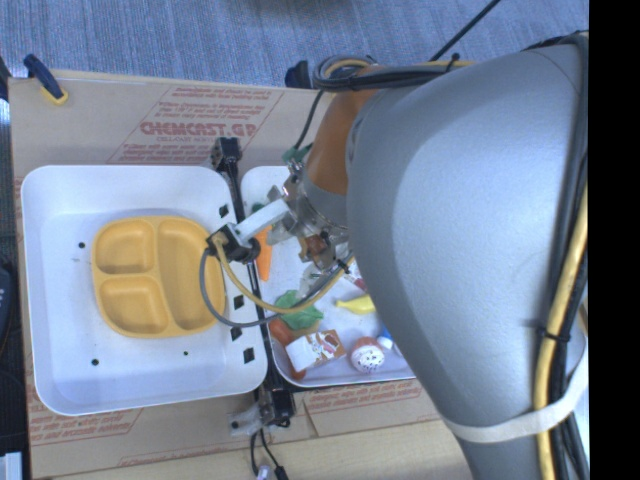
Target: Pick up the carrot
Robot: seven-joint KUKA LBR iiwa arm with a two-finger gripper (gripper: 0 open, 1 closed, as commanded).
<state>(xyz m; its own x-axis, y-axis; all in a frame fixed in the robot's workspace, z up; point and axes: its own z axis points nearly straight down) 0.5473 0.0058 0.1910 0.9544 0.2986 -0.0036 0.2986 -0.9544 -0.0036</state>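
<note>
The carrot shows as a small orange sliver at the left edge of the right bin, close to the divider between the bins. My gripper hangs low over that bin's left half, just right of and above the carrot. The grey arm and its orange band cover most of the bin behind it. A white part of the gripper reaches left toward the divider, above the carrot. Nothing can be made out in the gripper's grasp.
A yellow divided plate lies in the left bin. At the front of the right bin lie a green item, a yellow piece, a red and white packet and a small white ball. A looping cable crosses the divider.
</note>
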